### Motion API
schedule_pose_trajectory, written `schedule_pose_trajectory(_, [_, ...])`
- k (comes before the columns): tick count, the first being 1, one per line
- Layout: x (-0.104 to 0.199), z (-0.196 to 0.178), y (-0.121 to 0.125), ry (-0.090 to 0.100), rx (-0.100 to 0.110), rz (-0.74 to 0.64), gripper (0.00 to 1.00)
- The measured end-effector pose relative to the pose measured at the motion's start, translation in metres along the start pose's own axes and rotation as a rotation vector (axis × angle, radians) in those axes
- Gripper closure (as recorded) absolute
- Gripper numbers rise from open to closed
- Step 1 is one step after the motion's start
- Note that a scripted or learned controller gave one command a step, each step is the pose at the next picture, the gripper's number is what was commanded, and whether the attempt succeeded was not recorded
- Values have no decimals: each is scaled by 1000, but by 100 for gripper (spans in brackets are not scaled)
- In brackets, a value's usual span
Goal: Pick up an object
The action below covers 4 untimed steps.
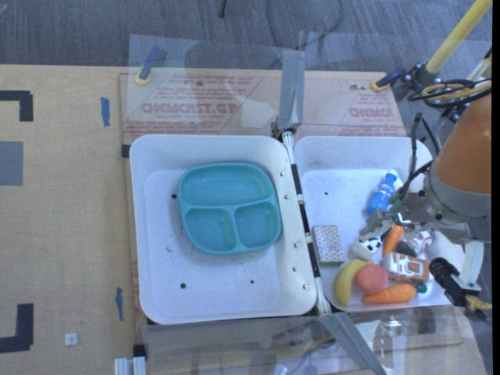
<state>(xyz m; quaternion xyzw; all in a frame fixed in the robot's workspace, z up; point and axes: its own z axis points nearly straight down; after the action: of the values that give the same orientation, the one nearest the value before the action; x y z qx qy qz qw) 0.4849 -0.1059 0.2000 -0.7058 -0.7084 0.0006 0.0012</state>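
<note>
Even, fairly bright light falls from overhead on the worktop [62, 209], with no hard shadows; only thin soft ones lie under the rims of the left bin [156, 287], beside the teal plate [230, 208] that serves as landmark. Above the plate, clear sheeting [203, 104] carries a pale, milky glare that washes out its red lettering. Right of the plate, the arm [467, 151] looks soft and blurred, perhaps out of focus. Small items in the right bin [344, 162] are grainy and hard to resolve. Below the plate, reflections smear the near edge.
</note>
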Motion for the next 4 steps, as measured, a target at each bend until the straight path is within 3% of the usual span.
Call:
schedule_pose_trajectory(1, [-25, 105, -1, -1, -8, -58, 0])
schedule_pose_trajectory(2, [-28, 96, -2, -2, -10, -51, 100])
schedule_pose_trajectory(3, [8, 38, -5, -3, -5, -314, 100])
schedule_pose_trajectory(4, [-22, -24, -5, -2, -4, -252, 100])
